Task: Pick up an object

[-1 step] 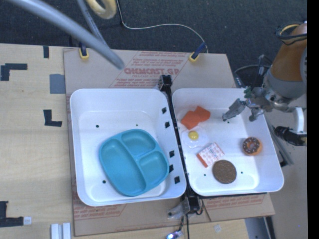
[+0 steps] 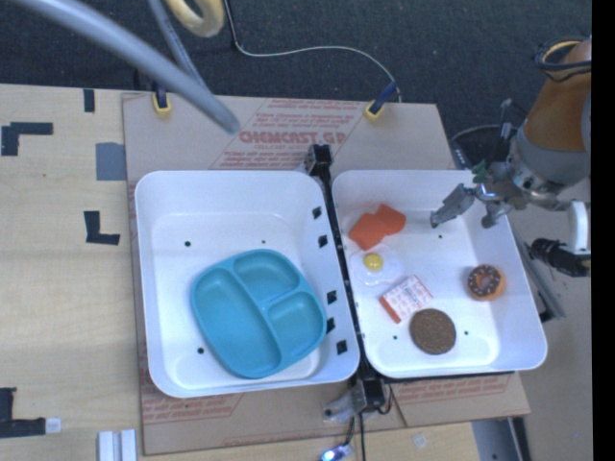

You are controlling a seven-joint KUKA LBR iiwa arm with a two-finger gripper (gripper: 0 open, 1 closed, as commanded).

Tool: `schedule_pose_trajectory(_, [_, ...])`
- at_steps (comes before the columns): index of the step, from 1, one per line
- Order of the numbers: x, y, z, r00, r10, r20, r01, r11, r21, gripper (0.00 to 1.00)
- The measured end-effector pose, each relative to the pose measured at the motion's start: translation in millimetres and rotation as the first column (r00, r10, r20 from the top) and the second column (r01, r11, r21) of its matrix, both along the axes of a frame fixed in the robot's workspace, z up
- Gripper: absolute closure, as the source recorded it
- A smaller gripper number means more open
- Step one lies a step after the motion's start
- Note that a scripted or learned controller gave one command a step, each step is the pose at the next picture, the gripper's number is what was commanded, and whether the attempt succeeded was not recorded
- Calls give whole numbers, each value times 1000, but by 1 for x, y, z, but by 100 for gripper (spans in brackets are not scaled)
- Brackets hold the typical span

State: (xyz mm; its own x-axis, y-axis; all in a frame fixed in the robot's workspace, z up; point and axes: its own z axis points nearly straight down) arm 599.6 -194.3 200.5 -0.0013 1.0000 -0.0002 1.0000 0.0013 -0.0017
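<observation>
My pincer [image 2: 468,206] hangs above the upper right part of the right bin [image 2: 519,353]. Its two fingers stand apart and nothing lies between them.

Candidate objects, taken left to right, with places given from my pincer:

1. Blue divided tray [image 2: 258,312]. Far to the left and lower, in the left bin [image 2: 154,257]. Three compartments, smooth plastic. I judge it stiff and light but too wide to span; only the rim would give a hold, and it looks slippery.
2. Orange block [image 2: 377,226]. Left of my pincer and slightly lower, the nearest item. An irregular, matte shape. It is probably light and somewhat firm. I would close across its narrow width.
3. Fried-egg piece [image 2: 373,263]. Left and lower, just below the orange block. Flat, pale with a yellow centre. It is likely thin and hard to get under.
4. Red-and-white packet [image 2: 405,298]. Lower left. Flat, and it possibly crumples; take hold across its short sides.
5. Brown disc [image 2: 433,331]. Well below, slightly left. Round, flat and cookie-like. It probably handles rigid; grip across the diameter.
6. Doughnut [image 2: 485,281]. Below, slightly right, near the bin's right wall. Small, ringed and brown, with specks on top. It is likely light and compact, and a grip across the outer edge should suit.

All items lie apart from one another. The orange block appears the best choice.
</observation>
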Motion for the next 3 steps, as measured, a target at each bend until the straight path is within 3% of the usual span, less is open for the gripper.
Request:
schedule_pose_trajectory(2, [-3,-6,-105,1000,-1,-6,1,1000,1,0])
schedule_pose_trajectory(3, [-3,-5,-115,1000,1,2,-1,1000,-2,0])
